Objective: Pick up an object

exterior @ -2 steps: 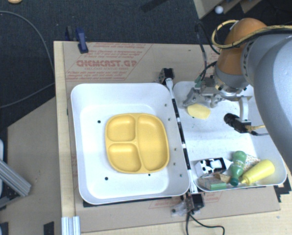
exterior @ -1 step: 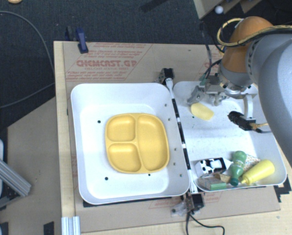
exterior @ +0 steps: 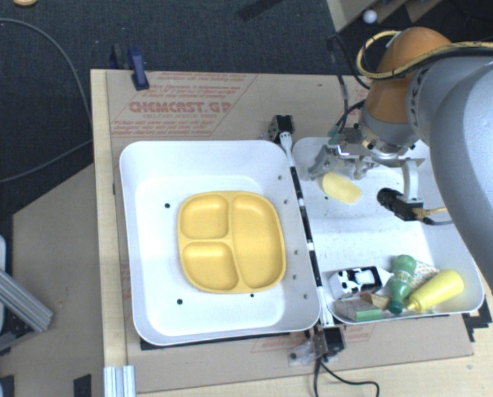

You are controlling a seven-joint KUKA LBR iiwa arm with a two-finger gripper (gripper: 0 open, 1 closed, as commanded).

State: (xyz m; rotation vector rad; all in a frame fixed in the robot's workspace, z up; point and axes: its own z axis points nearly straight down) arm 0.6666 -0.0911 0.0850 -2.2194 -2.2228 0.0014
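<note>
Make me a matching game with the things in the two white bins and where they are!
Things:
1. yellow divided plate
2. pale yellow block
3. yellow bottle
4. black-and-white toy

Places:
A. right bin, far end, right under the pincer
B. middle of the left bin
C. right bin, near corner on the right
D. right bin, near end, by the divider between the bins

Pairs: 1-B, 2-A, 3-C, 4-D
</note>
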